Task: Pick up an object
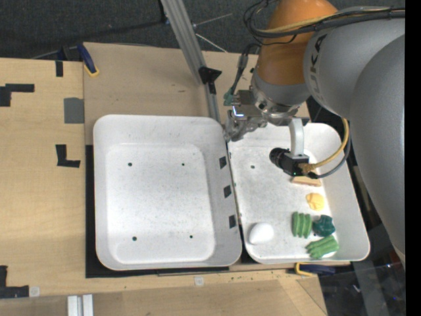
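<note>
- Across the tabletop (pixel 151 78) you have two white bins side by side; the left bin (pixel 158 189) has bare floor showing, and every loose object lies in the right bin (pixel 263 176).
- Over the far end of that right bin hangs the arm (pixel 355 64), its orange band above the wrist, with the tool (pixel 237 129) near the bin's far left corner, close to the wall the two bins share.
- You cannot tell from this view whether the tool is spread or pressed together; its tip is small and dark against the bin edge. Nothing shows between its tips, so I judge it carries nothing.
- The pick, as I read it, is not yet done: all candidate objects rest on the bin floor, well apart from the tool.
- Toward the near right corner you will find a green ridged piece (pixel 301 224), a dark teal piece (pixel 323 226) just beside it, and a second green piece (pixel 322 246) below them.
- A white rounded lump (pixel 261 233) sits near the left wall at the near end.
- A yellow piece (pixel 316 201) and a thin tan slice (pixel 306 182) lie further up, near a black fitting (pixel 286 160).
- What is left, in my judgement: move to one object, close on it, and lift.
</note>
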Available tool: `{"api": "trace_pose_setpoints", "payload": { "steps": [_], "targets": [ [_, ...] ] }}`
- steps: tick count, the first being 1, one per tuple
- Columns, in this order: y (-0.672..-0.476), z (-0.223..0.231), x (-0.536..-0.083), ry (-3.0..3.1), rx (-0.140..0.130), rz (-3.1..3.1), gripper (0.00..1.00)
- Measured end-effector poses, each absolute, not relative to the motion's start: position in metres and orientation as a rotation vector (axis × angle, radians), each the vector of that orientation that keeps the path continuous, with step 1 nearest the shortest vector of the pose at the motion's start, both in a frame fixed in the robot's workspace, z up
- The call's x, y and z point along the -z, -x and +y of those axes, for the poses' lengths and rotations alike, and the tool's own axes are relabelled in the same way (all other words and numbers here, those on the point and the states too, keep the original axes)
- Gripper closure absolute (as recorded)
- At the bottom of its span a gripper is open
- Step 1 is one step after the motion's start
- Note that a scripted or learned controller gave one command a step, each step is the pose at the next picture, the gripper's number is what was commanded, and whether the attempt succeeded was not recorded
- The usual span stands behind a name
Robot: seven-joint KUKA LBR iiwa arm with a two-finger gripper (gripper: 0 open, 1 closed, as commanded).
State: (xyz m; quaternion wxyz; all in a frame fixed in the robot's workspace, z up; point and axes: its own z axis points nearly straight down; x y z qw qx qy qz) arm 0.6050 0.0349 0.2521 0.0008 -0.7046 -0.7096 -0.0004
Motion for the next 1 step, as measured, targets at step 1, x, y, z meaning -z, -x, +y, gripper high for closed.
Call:
{"api": "trace_pose_setpoints", "payload": {
  "steps": [1],
  "targets": [
    [-0.6177,0.0913,-0.2340,2.213,-0.002,-2.228,1.00]
  ]
}}
